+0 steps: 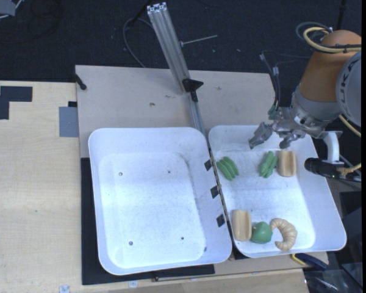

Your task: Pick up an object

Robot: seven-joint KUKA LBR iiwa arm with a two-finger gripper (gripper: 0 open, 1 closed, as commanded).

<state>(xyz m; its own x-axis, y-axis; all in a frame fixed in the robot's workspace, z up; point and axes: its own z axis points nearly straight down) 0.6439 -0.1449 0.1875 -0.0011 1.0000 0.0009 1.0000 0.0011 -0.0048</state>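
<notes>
My gripper (272, 140) hangs over the back part of the right bin (329, 215), open, with nothing between its fingers. Just in front of it lie a small green pod-like piece (268, 164) and a tan bread-like piece (286, 163), side by side. A ridged green piece (227, 168) lies further left, near the bin's left wall. At the bin's front sit a tan roll (241, 224), a round green piece (262, 232) and a curved croissant-like piece (284, 233), close together.
The left bin (104, 163) stands beside the right one, joined by black clips (214, 191). A slanted metal rail (174, 54) rises behind the bins. A black fitting (320, 166) sticks out at the right bin's right edge.
</notes>
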